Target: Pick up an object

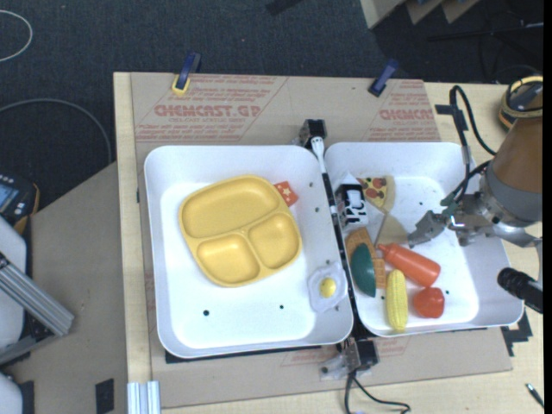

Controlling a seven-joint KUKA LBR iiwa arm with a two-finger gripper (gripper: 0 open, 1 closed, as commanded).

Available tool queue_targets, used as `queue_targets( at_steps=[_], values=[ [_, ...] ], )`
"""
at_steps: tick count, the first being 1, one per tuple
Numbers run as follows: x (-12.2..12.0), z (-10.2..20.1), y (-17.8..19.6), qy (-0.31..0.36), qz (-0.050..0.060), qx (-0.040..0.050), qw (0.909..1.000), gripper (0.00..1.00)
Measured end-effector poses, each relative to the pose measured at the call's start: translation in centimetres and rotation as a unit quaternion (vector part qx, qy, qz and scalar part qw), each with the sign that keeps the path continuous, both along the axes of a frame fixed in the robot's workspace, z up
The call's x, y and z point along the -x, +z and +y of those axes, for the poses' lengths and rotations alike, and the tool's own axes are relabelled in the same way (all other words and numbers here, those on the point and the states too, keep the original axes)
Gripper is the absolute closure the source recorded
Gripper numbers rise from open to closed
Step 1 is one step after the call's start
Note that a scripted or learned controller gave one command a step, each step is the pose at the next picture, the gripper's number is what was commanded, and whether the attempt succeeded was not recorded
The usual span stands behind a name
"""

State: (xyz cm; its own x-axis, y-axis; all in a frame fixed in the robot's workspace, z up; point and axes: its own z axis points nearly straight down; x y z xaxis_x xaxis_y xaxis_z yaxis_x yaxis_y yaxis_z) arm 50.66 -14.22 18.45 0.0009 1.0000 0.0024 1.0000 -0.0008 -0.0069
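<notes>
While your gripper [429, 226] hovers just above the orange carrot [412, 264] | jaws: spread, gripping nothing | done: nothing lifted | left: descend, close, raise.

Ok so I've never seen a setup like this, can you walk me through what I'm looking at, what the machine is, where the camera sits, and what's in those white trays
This is one picture from a camera fixed above a bench, looking down at a slant. The machine on the right is a robot arm, grey with an orange band, and its job is to pick up an object. At its end is a two-finger gripper, hanging over the right bin. I see nothing between its fingers.

The right bin holds toy food: a pizza slice, a carrot, a corn cob, a tomato and a green vegetable. The left bin holds a yellow divided plate, a small orange piece at the plate's edge, and a fried egg.
</notes>
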Motion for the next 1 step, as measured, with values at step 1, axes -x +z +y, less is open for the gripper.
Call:
queue_targets(
  at_steps=[1],
  values=[
    [-0.40,-0.34,-4.51,0.000,0.000,0.0001,1.0000,0.00]
  ],
)
